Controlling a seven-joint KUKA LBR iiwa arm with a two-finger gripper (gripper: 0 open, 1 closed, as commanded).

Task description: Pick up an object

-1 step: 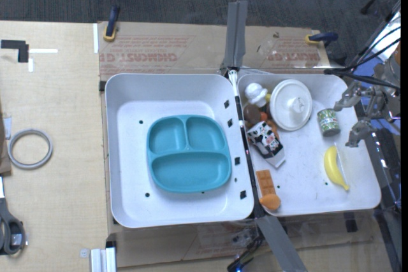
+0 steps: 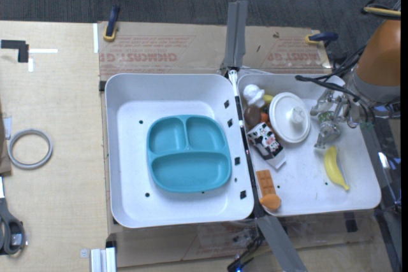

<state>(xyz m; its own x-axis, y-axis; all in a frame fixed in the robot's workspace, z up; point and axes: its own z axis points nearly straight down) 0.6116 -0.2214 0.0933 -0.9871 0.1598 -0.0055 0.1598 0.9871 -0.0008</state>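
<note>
The banana (image 2: 335, 167) lies in the right bin (image 2: 366, 200), near its right wall, just below the hand (image 2: 329, 126). It is judged light, smooth and slightly soft; a grasp across its middle, where it is thickest, is advised. The hand hangs over the bin near the white lid (image 2: 290, 116). Nothing is seen between its fingers; how far open it is cannot be told.

One fixed camera looks down aslant over both bins (image 2: 115, 156).
</note>
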